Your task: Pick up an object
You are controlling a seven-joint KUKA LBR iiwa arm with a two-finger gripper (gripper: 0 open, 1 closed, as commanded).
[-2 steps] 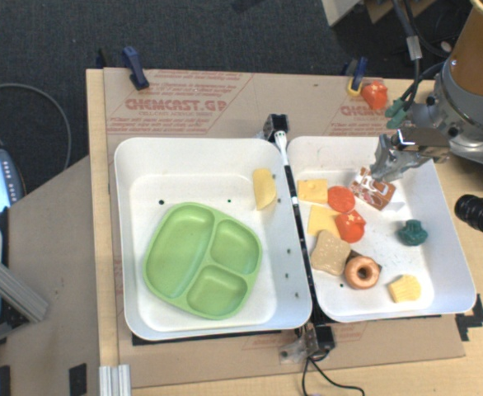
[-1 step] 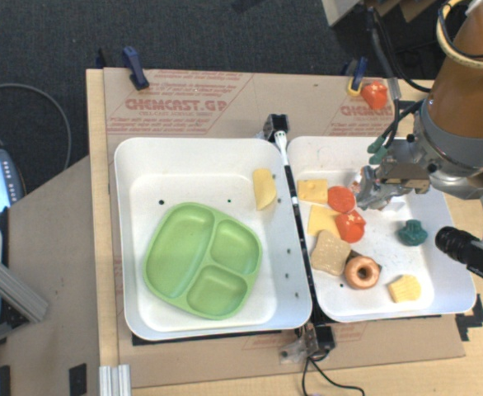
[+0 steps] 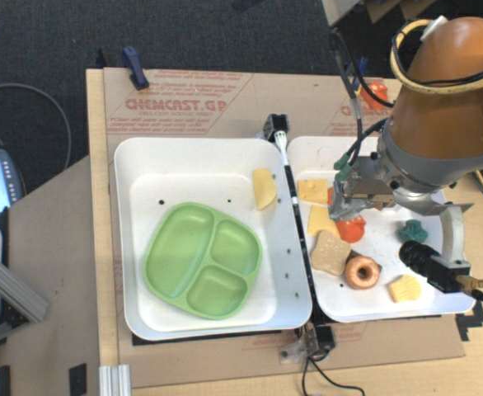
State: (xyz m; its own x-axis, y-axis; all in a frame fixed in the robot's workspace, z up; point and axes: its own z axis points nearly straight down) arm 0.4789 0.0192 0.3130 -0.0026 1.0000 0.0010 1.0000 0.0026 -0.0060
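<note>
Clearly we are working over the orange-red toy in the right bin, near its left wall; the gripper sits right above it, and we cannot tell its state. We judge the toy light, hard and slick, best pinched across its middle. Crowding it: yellow cheese pieces, a bread slice, a donut. The left bin carries a green divided plate.

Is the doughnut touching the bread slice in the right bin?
Touching. The camera view shows the doughnut pressed against the bread slice's lower right edge, with no white bin floor between them.
</note>
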